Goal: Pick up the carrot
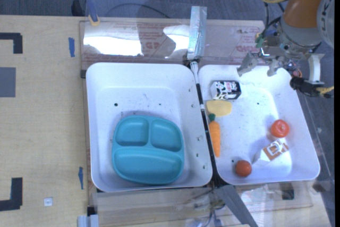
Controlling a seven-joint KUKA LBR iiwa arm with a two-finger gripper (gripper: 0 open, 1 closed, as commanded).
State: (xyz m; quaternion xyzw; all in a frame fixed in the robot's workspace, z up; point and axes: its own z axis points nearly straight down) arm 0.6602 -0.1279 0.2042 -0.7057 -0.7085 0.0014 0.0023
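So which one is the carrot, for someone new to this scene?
Look in the right bin, along its left wall. The carrot lies there just below a yellow piece. It is the only long, tapered orange item; the other orange-red things are round.

A robotics lab bench.
A pale wooden bench (37,130) bore black corner markers, blue tape tabs and two white bins (101,82); a cabled grey-and-orange arm (305,2) reached in.

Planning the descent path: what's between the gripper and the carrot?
In the camera view, the black-and-white cow-print carton and a yellow piece lie between the gripper and the carrot; the yellow piece touches the carrot's top end.
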